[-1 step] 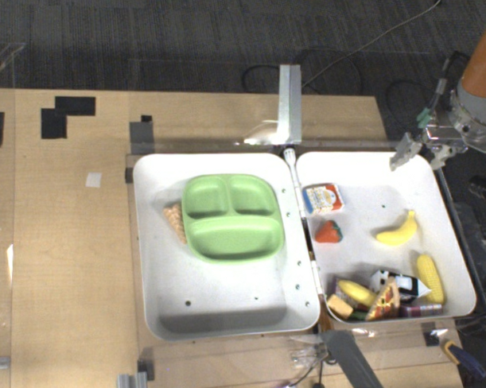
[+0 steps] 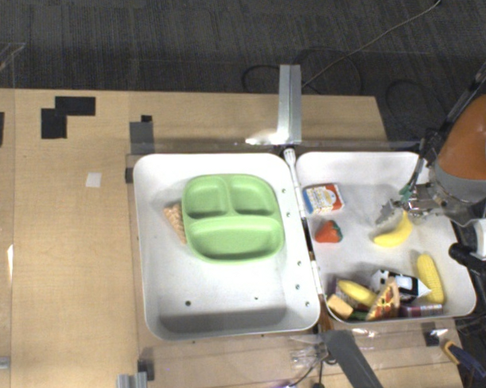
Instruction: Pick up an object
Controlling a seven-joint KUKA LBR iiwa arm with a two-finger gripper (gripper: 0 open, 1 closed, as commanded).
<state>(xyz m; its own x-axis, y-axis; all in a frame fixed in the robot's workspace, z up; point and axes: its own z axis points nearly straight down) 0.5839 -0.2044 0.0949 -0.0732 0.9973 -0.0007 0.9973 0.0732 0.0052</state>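
The gripper [image 2: 404, 203] hung low over the right bin [image 2: 361, 165], and right under it lay the banana [image 2: 393, 234], just near and a touch left of the fingertips. Its long axis ran from near-left up to far-right, the far tip pointing straight at the tool. Whether the jaws were spread or pressed together, I could not tell; nothing showed between them. My read: a short drop toward the near side was all the pick needed.

Elsewhere in that bin sat a small carton [image 2: 323, 199] and a strawberry [image 2: 329, 231] by the left wall, a corn cob [image 2: 431, 278] near the right wall, and a jumble of toy food [image 2: 374, 296] along the near edge. The left bin [image 2: 161, 256] carried a green divided tray [image 2: 230, 216], with something tan [image 2: 175, 222] poking out at its left side.
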